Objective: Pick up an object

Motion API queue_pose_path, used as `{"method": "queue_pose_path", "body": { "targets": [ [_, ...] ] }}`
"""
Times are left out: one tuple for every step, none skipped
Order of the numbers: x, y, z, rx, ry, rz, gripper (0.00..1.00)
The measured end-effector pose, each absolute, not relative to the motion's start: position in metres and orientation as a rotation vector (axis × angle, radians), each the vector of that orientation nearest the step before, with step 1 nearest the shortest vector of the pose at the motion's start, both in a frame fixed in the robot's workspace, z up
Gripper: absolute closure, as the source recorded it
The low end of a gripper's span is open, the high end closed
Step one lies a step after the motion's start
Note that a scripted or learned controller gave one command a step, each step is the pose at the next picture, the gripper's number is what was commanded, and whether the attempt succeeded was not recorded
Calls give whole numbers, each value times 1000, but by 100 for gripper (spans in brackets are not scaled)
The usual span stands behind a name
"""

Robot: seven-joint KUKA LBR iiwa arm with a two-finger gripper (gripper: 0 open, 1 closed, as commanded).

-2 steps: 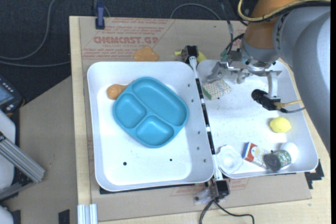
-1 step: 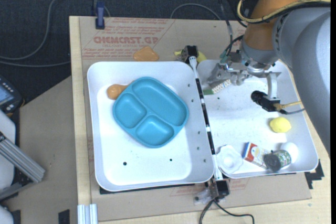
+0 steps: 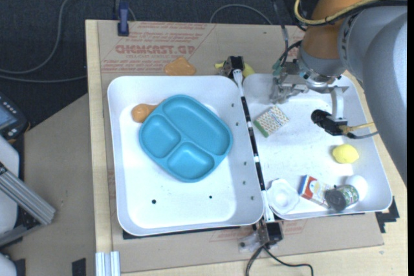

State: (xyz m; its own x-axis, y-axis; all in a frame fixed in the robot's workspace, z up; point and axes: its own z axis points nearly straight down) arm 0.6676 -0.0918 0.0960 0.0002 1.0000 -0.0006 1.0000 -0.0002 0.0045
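My gripper (image 3: 286,90) hangs over the far left corner of the right bin (image 3: 304,139), below the orange band of the arm. Just in front of it lies a small flat packet with a dotted pattern (image 3: 272,119); the two look apart. Further right in this bin rests a yellow lemon-shaped thing (image 3: 345,153). Along the near edge sit a white cup (image 3: 282,194), a red, white and blue packet (image 3: 311,189) and a small can (image 3: 341,197). Nothing shows in the gripper.
The left bin (image 3: 187,203) bears a blue divided plate (image 3: 185,137) and an orange thing (image 3: 140,112) by the plate's far left edge. Behind the bins on the bench lie an orange piece (image 3: 180,66) and a small yellow and black thing (image 3: 231,64).
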Motion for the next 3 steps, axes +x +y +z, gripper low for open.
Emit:
{"method": "queue_pose_path", "body": {
  "targets": [
    [667, -92, 95, 2219, 2219, 3, 0],
    [626, -93, 84, 2227, 2223, -5, 0],
    [629, -92, 95, 2222, 2220, 1, 100]
  ]
}}
